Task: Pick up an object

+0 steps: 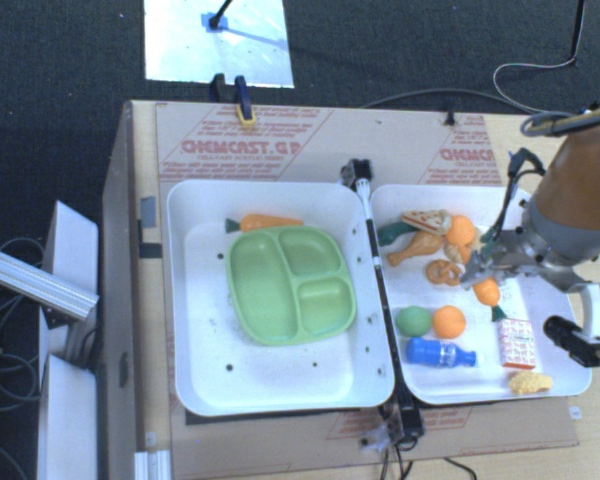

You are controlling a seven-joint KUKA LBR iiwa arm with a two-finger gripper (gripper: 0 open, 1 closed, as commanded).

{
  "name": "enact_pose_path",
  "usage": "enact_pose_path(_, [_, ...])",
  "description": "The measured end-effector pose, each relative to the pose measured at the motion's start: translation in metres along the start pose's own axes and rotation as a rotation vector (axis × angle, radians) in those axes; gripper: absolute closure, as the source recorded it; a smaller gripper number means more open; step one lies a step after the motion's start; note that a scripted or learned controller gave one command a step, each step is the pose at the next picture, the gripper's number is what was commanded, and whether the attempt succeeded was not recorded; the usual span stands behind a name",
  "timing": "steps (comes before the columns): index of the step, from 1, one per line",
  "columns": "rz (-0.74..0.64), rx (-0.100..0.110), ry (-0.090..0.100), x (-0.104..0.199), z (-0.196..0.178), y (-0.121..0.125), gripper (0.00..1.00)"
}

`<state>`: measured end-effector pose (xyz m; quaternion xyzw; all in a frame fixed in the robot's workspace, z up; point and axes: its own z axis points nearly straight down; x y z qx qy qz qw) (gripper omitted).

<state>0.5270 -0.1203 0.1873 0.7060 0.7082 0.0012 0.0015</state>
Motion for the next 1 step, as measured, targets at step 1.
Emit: enact_pose_path(1, [-0.001,0.000,0.001,0.0435,-0.0603,0.0257,1.00])
